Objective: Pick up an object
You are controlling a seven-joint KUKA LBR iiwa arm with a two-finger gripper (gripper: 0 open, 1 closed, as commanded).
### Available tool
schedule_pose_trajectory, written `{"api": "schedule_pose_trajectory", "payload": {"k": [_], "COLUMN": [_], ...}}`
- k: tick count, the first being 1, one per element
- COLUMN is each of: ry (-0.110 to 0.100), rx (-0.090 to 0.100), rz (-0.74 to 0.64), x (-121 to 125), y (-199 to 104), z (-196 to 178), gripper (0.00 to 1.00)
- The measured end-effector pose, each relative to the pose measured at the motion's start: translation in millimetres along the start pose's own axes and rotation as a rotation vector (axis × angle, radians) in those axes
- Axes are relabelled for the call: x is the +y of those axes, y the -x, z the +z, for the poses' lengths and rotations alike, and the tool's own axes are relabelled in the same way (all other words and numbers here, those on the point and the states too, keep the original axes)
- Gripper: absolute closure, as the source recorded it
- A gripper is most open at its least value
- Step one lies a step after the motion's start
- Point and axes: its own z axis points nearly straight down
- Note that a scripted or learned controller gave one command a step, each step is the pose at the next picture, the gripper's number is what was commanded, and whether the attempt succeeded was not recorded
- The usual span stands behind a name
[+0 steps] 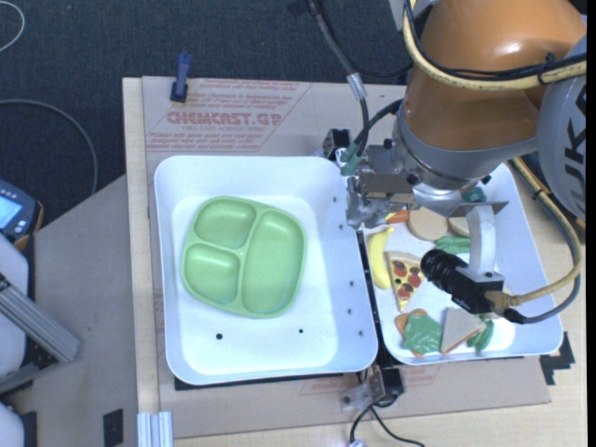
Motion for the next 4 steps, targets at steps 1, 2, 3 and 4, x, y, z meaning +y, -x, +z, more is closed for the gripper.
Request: {"api": "schedule_pose_trajectory", "payload": {"k": [1, 2, 3, 4], "ry": [-0.004, -0.022, 0.005, -0.002], "rx": [-0.002, -0.005, 0.001, 0.0], "rz": [0.004, 0.013, 0.002, 0.0], "x": [0.3, 1.3, 78.1, 73.6], "y": [-29.0, 13.7, -39.9, -110.9], "z": [2.4, 177.1, 103.2, 83.5], "gripper": [1.0, 1.0, 1.0, 1.0]}}
